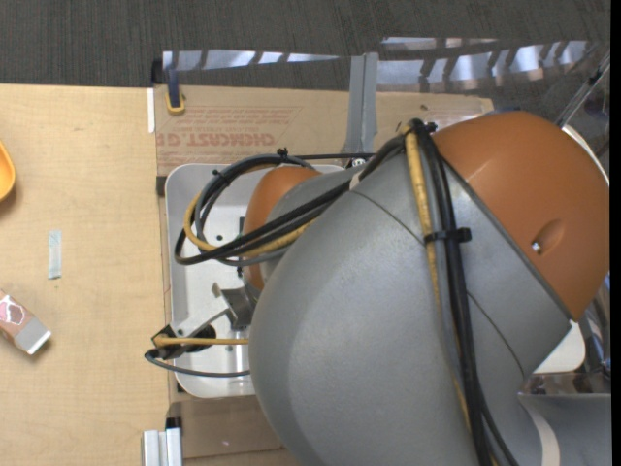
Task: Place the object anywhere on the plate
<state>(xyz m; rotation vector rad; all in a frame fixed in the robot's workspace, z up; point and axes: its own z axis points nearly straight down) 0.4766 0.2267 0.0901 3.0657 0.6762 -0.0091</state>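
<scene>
The grey arm (pixel 388 338) lies closest to the lens and is spread over the greater part of the white bin (pixel 179 212). Its orange band (pixel 524 202) is seen above and to the right of that bin. Black and yellow cables (pixel 218 197) are looped out from the arm across the bin's upper left part. A second bundle is drawn to the bin's lower left corner.

Beneath the arm, dark parts of the gripper (pixel 236 307) are made out low inside the bin, near its floor. Whether it is spread wide, drawn narrow or closed on anything cannot be told, since it is largely hidden by the arm. The object and the plate are likewise hidden, and their places within the bin cannot be given.

The step in hand is judged to be a reach down into the bin, either for the pick or for the set-down, and which of the two cannot be decided. For the next move, a lift clear of the bin is called for, so that a held object can be confirmed before anything is carried to the plate.

Left of the bin, on the tan bench (pixel 87 396), a small wrapped packet (pixel 21 323) and a grey strip (pixel 54 254) are laid well apart from it. Beyond the bin, a printed cardboard sheet (pixel 233 129) is seen.
</scene>
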